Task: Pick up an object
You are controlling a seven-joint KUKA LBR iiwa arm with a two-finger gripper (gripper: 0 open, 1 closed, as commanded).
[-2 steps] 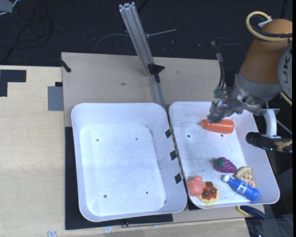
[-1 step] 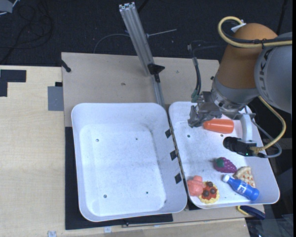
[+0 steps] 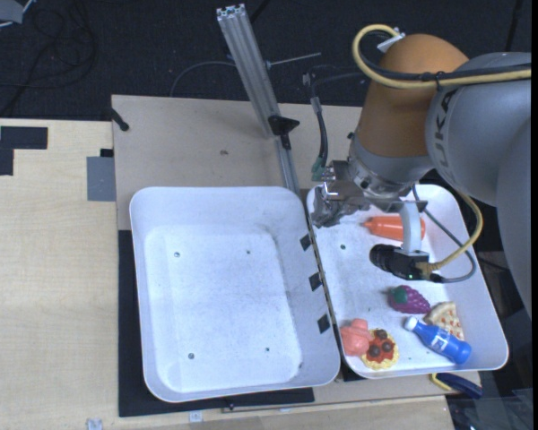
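My gripper (image 3: 325, 206) hangs over the far left corner of the right bin (image 3: 357, 280), close to the divider between the bins. The wrist hides its fingertips. An orange carrot-shaped toy (image 3: 385, 227) lies just to its right, partly behind the pale bracket. Nearer the front lie a purple grape bunch (image 3: 409, 298), a pizza slice (image 3: 446, 316), a blue bottle (image 3: 439, 339), a pink-red toy (image 3: 355, 335) and a small tart with berries (image 3: 380, 350).
The left bin (image 3: 217, 289) stands beside the right one, joined by black clips along the shared rim. A slanted aluminium bar (image 3: 255, 70) rises behind the bins. Bare bench lies to the left.
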